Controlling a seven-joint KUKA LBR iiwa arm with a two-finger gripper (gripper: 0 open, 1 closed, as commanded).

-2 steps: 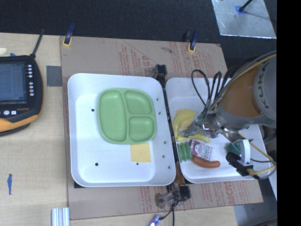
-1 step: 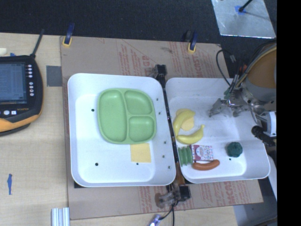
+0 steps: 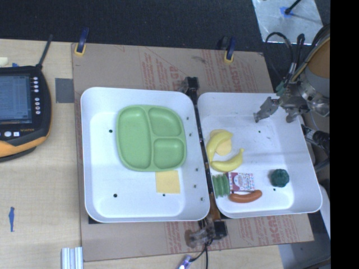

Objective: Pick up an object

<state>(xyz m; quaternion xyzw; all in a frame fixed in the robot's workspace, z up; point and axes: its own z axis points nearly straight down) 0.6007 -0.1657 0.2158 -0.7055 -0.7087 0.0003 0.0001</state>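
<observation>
Approach step: gripper (image 3: 268, 112) is held above the right bin (image 3: 291, 150), jaws open, nothing gripped; descent onto the banana (image 3: 224, 153) is judged next.

Bright even overhead light; soft shadows; slight blur

The arm (image 3: 314, 66) is cut off at the right edge; the handheld controller (image 3: 19, 111) at the left

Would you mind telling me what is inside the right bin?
The right bin holds a banana, a green item, a red-and-white packet, a sausage and a dark green ball. Nothing looks covered.
</observation>
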